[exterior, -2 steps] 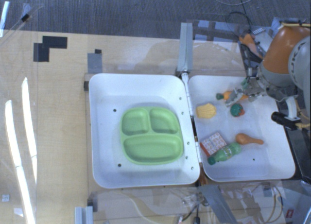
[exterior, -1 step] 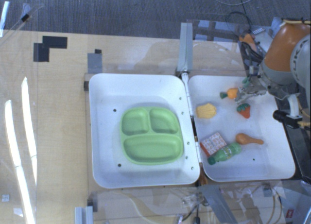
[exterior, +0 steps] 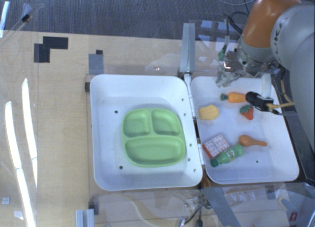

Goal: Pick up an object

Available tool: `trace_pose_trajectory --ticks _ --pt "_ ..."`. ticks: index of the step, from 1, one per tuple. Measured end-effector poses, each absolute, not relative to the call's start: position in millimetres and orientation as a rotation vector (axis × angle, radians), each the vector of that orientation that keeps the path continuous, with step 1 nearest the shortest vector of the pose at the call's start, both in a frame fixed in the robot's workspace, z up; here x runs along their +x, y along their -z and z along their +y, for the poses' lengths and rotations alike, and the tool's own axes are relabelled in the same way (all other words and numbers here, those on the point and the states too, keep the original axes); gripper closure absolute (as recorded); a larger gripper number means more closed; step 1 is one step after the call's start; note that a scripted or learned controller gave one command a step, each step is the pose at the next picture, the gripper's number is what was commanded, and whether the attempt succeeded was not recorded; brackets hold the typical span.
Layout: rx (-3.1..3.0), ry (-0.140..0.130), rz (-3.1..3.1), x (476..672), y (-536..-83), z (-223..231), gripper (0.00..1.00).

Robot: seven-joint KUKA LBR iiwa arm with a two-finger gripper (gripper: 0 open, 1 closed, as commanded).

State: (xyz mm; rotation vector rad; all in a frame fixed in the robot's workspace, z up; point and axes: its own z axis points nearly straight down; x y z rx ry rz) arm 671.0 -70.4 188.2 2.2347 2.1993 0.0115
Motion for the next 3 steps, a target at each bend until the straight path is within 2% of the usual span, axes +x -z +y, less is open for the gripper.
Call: trace_pose_trajectory --ticks 1,2,3 --pt "2.236 -0.009 2.199 670.6 -188 -72 0.0" --pt "2.272 -0.004 2.164 669.8 -123 -130 0.0" --pt "2.108 -0.008 2.318 671.6 -89 -181 0.0"
